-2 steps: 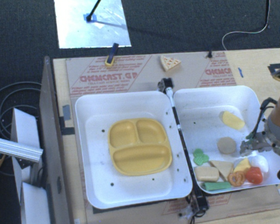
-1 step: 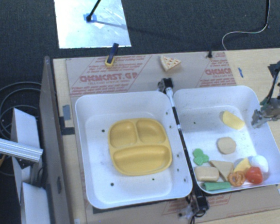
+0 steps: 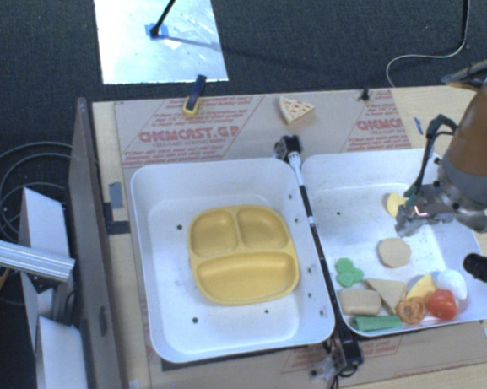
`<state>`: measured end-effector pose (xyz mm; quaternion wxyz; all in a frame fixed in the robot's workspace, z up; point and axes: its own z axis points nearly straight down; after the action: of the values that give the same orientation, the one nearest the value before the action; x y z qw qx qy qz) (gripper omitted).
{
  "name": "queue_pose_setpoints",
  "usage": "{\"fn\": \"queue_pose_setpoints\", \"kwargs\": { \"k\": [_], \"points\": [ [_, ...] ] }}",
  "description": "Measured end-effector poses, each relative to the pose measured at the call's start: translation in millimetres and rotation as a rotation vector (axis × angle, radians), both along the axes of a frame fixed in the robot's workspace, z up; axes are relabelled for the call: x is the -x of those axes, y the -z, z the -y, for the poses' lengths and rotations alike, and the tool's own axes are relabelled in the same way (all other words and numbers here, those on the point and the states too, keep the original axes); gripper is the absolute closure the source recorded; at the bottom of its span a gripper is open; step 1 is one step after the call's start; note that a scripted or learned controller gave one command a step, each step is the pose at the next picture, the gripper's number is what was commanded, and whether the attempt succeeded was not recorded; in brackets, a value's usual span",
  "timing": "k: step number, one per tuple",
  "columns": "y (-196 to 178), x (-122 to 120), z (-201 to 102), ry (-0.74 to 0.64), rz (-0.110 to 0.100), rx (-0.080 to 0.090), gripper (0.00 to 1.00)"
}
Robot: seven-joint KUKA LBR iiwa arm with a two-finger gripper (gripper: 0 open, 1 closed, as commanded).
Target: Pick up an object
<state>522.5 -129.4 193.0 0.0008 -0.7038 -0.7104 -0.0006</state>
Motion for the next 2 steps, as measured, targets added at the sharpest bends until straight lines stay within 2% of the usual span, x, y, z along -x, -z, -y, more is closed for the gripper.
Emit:
{"fn": "queue_pose_setpoints", "kwargs": {
  "k": [1,2],
  "points": [
    [49.3,-10.3,-0.1,0.005,-0.002,0.001,1.00],
    [-7.2,19.2,14.2,0.010,0.004,0.003,1.00]
  ]
}}
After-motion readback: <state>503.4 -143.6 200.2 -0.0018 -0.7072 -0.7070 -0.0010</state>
